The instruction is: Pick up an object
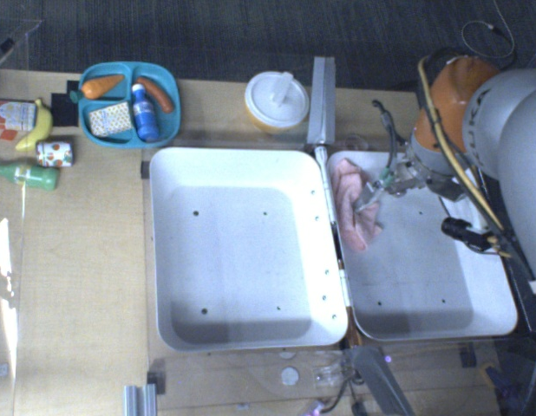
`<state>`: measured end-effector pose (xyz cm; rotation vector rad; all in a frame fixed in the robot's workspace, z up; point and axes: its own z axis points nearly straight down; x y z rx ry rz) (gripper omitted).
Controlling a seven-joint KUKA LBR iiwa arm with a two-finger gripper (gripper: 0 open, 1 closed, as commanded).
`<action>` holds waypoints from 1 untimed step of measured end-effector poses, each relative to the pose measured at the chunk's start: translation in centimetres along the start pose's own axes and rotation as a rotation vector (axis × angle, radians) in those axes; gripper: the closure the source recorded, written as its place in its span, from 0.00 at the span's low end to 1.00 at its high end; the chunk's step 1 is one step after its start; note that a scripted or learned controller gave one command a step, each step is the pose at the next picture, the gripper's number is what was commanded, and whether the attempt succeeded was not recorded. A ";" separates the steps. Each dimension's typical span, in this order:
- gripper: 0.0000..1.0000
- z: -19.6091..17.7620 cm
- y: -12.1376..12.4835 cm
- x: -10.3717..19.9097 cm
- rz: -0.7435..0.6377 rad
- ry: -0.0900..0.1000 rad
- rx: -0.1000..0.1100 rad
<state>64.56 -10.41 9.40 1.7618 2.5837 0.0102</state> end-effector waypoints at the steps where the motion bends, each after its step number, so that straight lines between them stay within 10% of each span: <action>1: 1.00 -1.2 0.3 0.1 -0.007 -0.001 -0.006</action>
